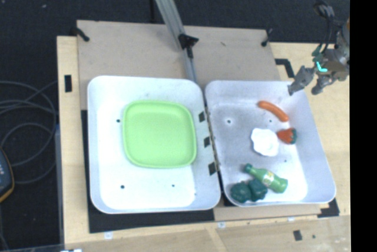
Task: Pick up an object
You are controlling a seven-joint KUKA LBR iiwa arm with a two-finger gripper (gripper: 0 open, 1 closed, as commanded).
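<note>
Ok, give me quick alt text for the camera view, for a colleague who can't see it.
The gripper hovers open at the right bin's upper right rim, holding nothing. That bin holds an orange sausage, a white lump, a red strawberry, a green bottle and a dark green toy. The left bin holds a green plate.

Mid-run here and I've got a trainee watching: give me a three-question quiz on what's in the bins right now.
1. True or false: the green plate lies in the left bin.
2. Which thing in the right bin lies nearest the gripper? A) green bottle B) orange sausage C) dark green lump
3. Fill in: the red strawberry sits just right of the ____ object.

Key: 1 true; 2 B; 3 white.
</note>
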